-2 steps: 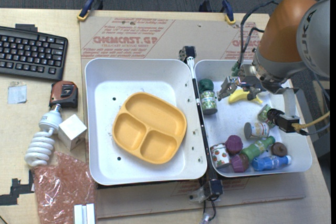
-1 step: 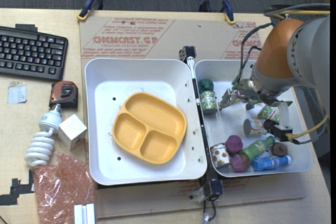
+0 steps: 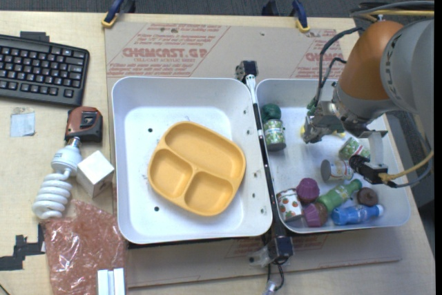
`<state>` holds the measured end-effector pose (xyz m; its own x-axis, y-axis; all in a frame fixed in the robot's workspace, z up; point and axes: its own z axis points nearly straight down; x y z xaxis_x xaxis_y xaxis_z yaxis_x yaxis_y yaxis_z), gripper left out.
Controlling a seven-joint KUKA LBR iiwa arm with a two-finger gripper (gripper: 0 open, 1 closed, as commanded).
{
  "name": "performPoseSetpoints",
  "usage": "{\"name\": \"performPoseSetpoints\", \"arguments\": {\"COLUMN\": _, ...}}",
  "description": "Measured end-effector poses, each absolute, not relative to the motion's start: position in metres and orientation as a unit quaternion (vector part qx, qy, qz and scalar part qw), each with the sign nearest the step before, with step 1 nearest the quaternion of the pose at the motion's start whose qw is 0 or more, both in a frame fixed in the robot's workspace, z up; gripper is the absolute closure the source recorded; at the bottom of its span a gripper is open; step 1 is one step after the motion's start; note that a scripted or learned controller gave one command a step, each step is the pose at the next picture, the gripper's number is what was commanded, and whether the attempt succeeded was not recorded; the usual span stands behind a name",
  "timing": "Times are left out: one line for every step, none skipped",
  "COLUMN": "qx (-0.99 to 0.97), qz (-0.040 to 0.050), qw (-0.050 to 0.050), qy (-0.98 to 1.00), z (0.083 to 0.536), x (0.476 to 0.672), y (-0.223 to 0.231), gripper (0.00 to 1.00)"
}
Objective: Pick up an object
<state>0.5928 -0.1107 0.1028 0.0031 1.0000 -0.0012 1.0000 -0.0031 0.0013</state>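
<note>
My gripper (image 3: 315,129) hangs over the right bin (image 3: 297,97), above its bare upper middle floor, below the grey arm with the orange band. Small objects lie around it. A green-capped jar (image 3: 273,129) sits to its left against the bin's left wall. A small white-green can (image 3: 351,148) and a little tin (image 3: 335,169) lie to its lower right. Along the bin's front edge lie a spotted cup (image 3: 290,204), purple pieces (image 3: 309,188), a green bottle (image 3: 338,195) and a blue bottle (image 3: 356,215). Nothing shows between the gripper's tips.
The left bin (image 3: 131,114) holds a yellow sectioned plate (image 3: 197,168). Left of the bins on the bench lie a keyboard (image 3: 41,69), a tape measure (image 3: 84,125), a spiral light bulb (image 3: 56,183), a white cube (image 3: 94,171) and a reddish bag (image 3: 83,245).
</note>
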Motion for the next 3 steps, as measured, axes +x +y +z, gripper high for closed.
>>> {"name": "performPoseSetpoints", "arguments": {"qx": 0.707, "qz": 0.0, "qw": 0.001, "qy": 0.707, "z": 0.185, "x": 0.597, "y": -0.146, "gripper": 1.0}}
{"name": "performPoseSetpoints", "arguments": {"qx": 0.706, "qz": -0.0002, "qw": 0.001, "qy": 0.708, "z": 0.158, "x": 0.619, "y": -0.133, "gripper": 1.0}}
{"name": "performPoseSetpoints", "arguments": {"qx": 0.706, "qz": 0.0, "qw": 0.001, "qy": 0.708, "z": 0.166, "x": 0.629, "y": -0.13, "gripper": 1.0}}
